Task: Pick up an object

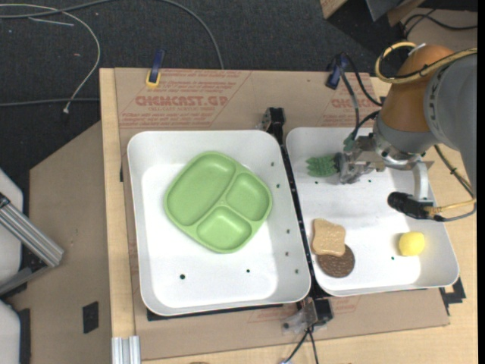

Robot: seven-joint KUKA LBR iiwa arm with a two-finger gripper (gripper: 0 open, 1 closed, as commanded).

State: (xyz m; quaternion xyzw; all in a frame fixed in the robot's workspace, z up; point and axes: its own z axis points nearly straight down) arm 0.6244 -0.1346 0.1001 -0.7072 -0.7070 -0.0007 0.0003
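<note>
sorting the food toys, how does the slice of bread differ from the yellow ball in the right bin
The slice of bread is tan and flat with squared sides; the yellow ball is bright yellow and round. The bread overlaps a dark brown cookie; the ball sits alone, touching nothing. The bread looks larger. Both lie in the right bin, near its front edge.

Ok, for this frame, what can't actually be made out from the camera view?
- Gripper: seen from above, its own body covers the fingers, so grip on the green object cannot be judged.
- Green object: partly behind the gripper and small, so what it is stays unclear.
- Brown round thing: the tan slice overlaps its top edge.
- Arm: cut off by the right edge.
</note>
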